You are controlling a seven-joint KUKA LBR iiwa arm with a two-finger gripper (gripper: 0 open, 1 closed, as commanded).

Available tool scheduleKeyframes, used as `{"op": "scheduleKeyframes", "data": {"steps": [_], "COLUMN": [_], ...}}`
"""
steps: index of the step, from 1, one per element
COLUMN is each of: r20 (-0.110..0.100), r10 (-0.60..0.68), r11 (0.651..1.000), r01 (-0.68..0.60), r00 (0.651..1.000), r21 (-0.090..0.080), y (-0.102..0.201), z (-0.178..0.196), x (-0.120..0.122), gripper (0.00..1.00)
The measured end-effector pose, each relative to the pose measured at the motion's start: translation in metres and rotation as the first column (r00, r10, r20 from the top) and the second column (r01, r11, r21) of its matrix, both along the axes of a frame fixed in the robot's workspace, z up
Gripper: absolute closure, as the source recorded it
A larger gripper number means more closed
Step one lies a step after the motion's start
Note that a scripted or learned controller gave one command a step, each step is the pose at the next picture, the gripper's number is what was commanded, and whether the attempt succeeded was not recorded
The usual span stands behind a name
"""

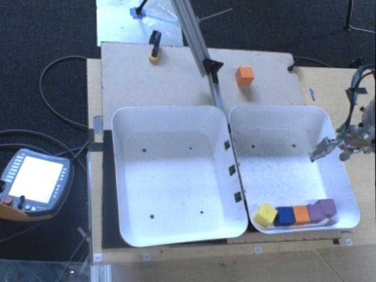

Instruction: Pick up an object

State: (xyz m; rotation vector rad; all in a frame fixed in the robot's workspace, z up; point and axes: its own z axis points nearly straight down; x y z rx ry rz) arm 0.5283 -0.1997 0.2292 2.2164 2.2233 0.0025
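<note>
Along the front wall of the right bin (276, 119) lies a row of small blocks: a yellow block (265, 214), a blue block (285, 215), an orange block (301, 214) and two purple blocks (318, 211), (328, 206). My gripper (333, 148) hangs at the right bin's right rim, well behind the row and apart from every block. Nothing shows in it. The left bin (170, 113) holds no blocks.
An orange cube (245, 75) sits on the board behind the bins. A slanted metal pole (194, 34) comes down to the gap between the bins. A yellow and blue clamp (154, 46) lies at the back left. A teach pendant (32, 184) and cables lie left of the bench.
</note>
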Motion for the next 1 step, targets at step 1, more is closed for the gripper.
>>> {"op": "scheduleKeyframes", "data": {"steps": [1], "r20": [-0.006], "r10": [0.000], "r11": [1.000], "r01": [0.000], "r00": [1.000], "r21": [0.002], "y": [0.0084], "z": [-0.1428], "x": [0.0086], "gripper": [0.00]}}
